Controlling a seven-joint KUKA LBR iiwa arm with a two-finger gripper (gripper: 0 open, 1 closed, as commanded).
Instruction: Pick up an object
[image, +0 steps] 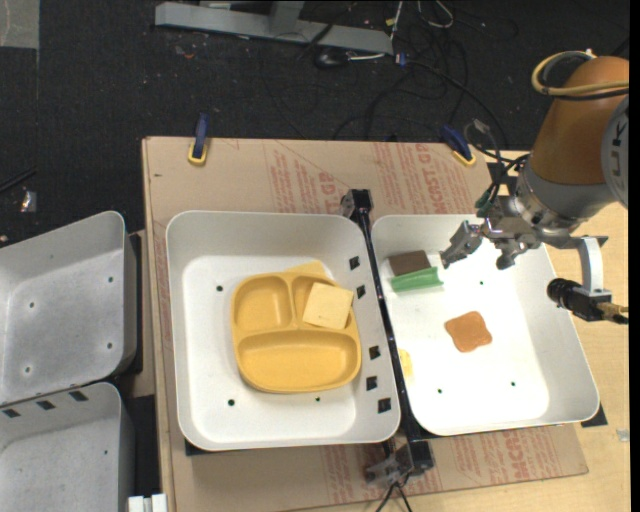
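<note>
So the arm (580, 130) comes in from the upper right of the frame, and its gripper (482, 246) hangs over the top of the right bin (560, 390) with the fingers spread apart, nothing between them. Just left of it, near that bin's upper left corner, sits a sponge (413, 271), brown on top with a green edge. A small orange-brown piece (468, 331) lies near the bin's middle. In the left bin (200, 400) there's a yellow divided tray (295, 335) with a pale yellow block (327, 305) resting in its upper right compartment.
</note>
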